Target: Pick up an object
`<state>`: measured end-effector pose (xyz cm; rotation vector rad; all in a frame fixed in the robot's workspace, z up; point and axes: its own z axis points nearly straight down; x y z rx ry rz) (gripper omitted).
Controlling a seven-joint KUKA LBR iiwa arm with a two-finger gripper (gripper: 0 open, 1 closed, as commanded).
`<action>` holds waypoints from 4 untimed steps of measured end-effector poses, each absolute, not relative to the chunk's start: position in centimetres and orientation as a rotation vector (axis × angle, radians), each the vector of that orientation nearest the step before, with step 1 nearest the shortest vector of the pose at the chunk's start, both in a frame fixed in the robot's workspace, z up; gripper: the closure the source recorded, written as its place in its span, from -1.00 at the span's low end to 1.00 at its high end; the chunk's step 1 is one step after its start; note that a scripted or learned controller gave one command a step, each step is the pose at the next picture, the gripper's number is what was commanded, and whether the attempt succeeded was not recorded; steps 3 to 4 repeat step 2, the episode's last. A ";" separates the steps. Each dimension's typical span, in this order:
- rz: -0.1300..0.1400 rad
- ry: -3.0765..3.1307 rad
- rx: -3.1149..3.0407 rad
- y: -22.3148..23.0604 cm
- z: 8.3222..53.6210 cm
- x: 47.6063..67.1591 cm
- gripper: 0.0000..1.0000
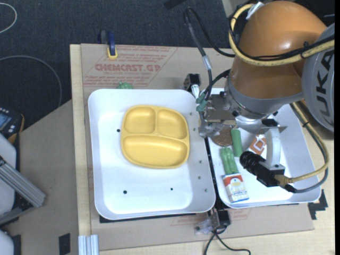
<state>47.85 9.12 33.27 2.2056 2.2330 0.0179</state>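
Your gripper (234,129), its grip state not discernible, hangs over crowded green packets (229,160) just below it, risking a glancing miss.

Dark carpet floor (79,15) surrounds a brown board-topped bench (133,62).

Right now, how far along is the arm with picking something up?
Done: the arm has reached over the right bin. In hand: nothing visibly lifted; the green object and small carton lie in the bin. Left: grasp and lift one. The yellow plate sits in the left bin.
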 end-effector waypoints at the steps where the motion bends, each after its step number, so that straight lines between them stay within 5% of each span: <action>1: 0.025 2.229 2.206 16.9 45.1 48.0 1.00; 2: -0.007 2.218 2.229 11.7 41.7 47.9 1.00; 4: -0.007 2.218 2.229 11.7 41.7 47.9 1.00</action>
